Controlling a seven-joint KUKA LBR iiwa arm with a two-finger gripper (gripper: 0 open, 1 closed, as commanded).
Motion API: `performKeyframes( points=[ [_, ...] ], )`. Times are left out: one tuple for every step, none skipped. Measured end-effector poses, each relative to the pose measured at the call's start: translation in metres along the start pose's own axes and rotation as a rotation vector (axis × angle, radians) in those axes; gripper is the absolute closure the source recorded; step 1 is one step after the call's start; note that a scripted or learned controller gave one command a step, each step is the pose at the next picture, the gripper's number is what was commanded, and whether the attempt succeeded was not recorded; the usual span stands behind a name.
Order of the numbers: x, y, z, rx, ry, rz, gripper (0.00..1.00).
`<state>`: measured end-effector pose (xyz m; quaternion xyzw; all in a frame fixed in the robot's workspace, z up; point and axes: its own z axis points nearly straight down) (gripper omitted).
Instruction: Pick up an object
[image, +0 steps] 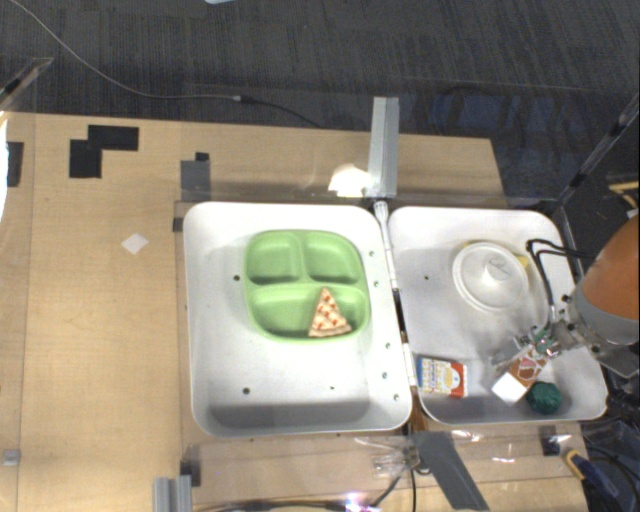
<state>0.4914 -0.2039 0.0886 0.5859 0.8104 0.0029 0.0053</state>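
Right now I see the gripper (540, 345) low in the right bin (430, 240), toward the lower right of the frame, just above a small brown-and-white block (516, 382) and a dark green ball (546, 398). Whether it is grasping anything or is released I cannot tell. A white bowl-like dish (490, 275) sits above it, and a small printed box (441, 377) lies lower left in that bin. In the left bin (215, 300), a green divided plate (290, 275) holds a toy pizza slice (327, 315).

Arm reaching in from the right

The grey arm (612, 318) with its orange band stretches leftward and down, its small metal two-finger claw (541, 345) low over the right-hand white bin's (440, 235) near right corner.
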Motion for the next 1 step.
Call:
performKeyframes(
  points=[
    [-0.0032, 0.0027, -0.0134, -0.008, -0.008, 0.002, 1.0]
  ],
)
